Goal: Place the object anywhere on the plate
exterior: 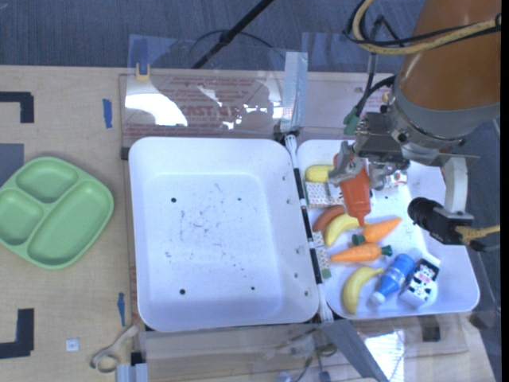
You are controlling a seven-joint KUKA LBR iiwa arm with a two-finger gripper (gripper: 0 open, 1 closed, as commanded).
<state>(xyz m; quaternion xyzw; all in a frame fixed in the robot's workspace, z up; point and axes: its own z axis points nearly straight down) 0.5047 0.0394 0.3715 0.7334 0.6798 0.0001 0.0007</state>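
Plate [54,211]: a green divided plate with three compartments lies on the wooden bench [71,86] at the far left, well apart from both bins.
Left bin [219,229]: a shallow white bin sits in the middle of the view, its floor marked with faint scuffs and a few dark dots.
Clear panel [215,102]: a transparent sheet stands behind the left bin and catches a bright glare.
Right bin [453,293]: the second white bin touches the left one along its side and holds a cluster of toy food.
Bananas: one yellow banana [340,228] lies near the bin's left side, another [358,286] lies lower, near the front wall.
Carrots: one orange carrot [380,229] slants up to the right, a second [356,254] lies just below it.
Blue bottle [393,278]: it lies tilted beside the lower banana, next to a small black-and-white object [419,283].
Gripper [355,183]: it hangs over the back part of the right bin, below the grey and orange arm [453,46].
Claw state: narrow, with an orange-red bottle-shaped object [358,199] gripped between the fingers and hanging upright above the bananas and carrots.
Task's thing: that orange-red object is over the right bin, far from the plate.
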